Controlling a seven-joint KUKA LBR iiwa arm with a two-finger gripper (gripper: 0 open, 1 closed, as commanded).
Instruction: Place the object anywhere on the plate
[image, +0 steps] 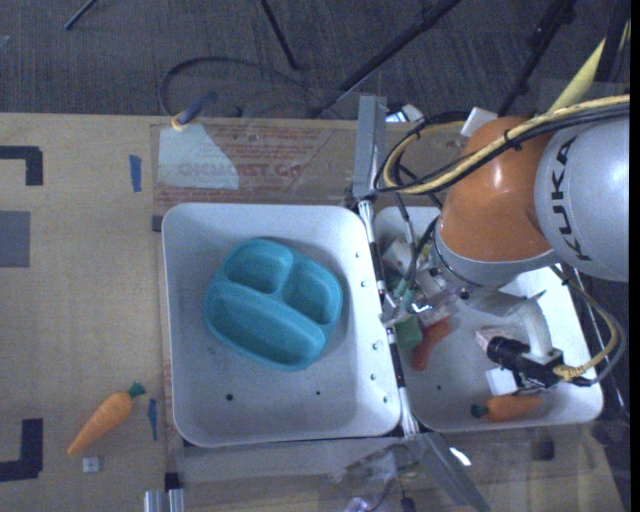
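1. A toy carrot (101, 420) lies on the wooden bench (70, 300) outside the bins, at about eight o'clock from the left bin (200, 420), well apart from everything the arm works on.
2. The left bin holds the target, a teal divided plate (274, 302), lying flat a little above the bin's middle. Its three compartments are bare.
3. The gripper (412, 312) is low over the left edge of the right bin (585, 400), at about three o'clock from the plate, just across the rim between the bins. I cannot tell whether it is open or closed; wrist and cables hide that part.
4. A small red-orange piece (431, 341), likely the object to be moved, lies at about five o'clock from the gripper, touching or just beside it. Whether it is gripped is unclear.
5. A second toy carrot (512, 407) rests near the right bin's lower edge, at about four o'clock from the gripper.
6. Judgement: the step in hand is the pick in the right bin. Next, a secure hold must be confirmed, then a lift clear of the rim and a carry toward nine o'clock, releasing over the plate.
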